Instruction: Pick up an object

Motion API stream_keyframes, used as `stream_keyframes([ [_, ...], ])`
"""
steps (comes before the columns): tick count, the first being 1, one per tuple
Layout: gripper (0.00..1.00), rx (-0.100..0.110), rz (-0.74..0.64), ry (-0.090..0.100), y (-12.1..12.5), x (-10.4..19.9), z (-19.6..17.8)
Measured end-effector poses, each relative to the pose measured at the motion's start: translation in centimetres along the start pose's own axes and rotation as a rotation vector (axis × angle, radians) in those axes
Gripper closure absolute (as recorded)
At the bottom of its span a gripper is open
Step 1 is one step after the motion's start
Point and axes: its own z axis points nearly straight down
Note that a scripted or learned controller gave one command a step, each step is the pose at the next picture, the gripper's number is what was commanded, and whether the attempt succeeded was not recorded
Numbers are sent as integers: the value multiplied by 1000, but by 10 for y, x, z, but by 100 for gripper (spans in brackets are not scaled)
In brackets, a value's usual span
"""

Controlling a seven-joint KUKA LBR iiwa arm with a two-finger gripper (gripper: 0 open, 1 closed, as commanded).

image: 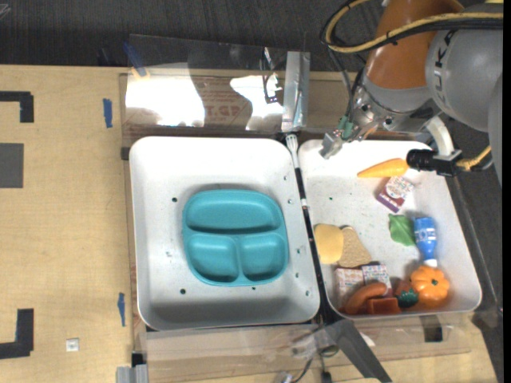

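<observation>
Gripper (334, 144) poised above right bin's (467, 238) far-left corner, grip state indeterminable; nearest candidate, the carrot (382, 167), lies apart to its right; recommend centring over it before descent.

The arm (471, 62) is grey and rounded, with dark lettering on its shell and an orange band (407, 38) above the wrist. Yellow-and-black cables (359, 14) loop around the band.

Arm (447, 46) cut off by right edge
</observation>
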Motion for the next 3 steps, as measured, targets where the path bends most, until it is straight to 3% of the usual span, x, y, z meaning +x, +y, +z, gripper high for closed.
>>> stream_keyframes([
  [1,100,5,463,-3,-18,-27,-69],
  [2,100,4,276,-2,-1,-2,-134],
  [3,100,21,166,8,-14,-13,11],
])
